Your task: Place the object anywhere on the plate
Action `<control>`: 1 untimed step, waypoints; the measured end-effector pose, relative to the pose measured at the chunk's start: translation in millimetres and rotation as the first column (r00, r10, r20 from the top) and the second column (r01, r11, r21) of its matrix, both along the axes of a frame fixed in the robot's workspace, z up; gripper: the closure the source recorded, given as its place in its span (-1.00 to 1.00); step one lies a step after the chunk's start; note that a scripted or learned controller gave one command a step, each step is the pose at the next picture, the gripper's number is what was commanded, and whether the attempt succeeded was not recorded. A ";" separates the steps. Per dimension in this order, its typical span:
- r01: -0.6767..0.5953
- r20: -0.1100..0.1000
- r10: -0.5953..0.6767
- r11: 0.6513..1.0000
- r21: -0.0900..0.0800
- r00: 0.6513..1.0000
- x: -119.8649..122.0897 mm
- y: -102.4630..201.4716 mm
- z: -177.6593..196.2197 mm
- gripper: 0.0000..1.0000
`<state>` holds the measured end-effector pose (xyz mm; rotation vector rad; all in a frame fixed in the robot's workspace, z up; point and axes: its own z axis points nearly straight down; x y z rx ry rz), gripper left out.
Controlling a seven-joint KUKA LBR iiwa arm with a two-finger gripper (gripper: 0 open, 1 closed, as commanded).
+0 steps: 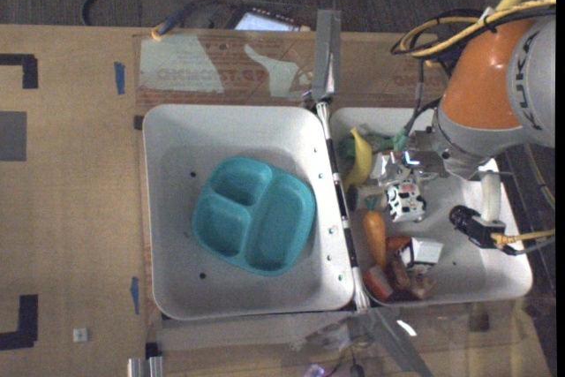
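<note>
Camera view shows the claw low in the right bin, its opening impossible to tell. Banana lies just left, carrot below it. Teal plate sits far left.

Two bins sit side by side on the bench: the left bin holds a divided plate at its centre, and the right bin lies at the plate's three o'clock, past the shared rims. In the right bin, a banana lies at ten o'clock by the dividing rim, a toy cow sits near the centre, a carrot lies at the cow's seven o'clock, and a small box sits at the cow's five o'clock. The arm reaches over the bin's twelve o'clock edge from two o'clock, with the gripper just above the cow, between it and the banana.
</note>
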<state>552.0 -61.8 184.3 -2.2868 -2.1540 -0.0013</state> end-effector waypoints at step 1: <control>-0.119 -0.004 0.119 0.993 0.001 0.993 -31.5 70.3 -0.3 1.00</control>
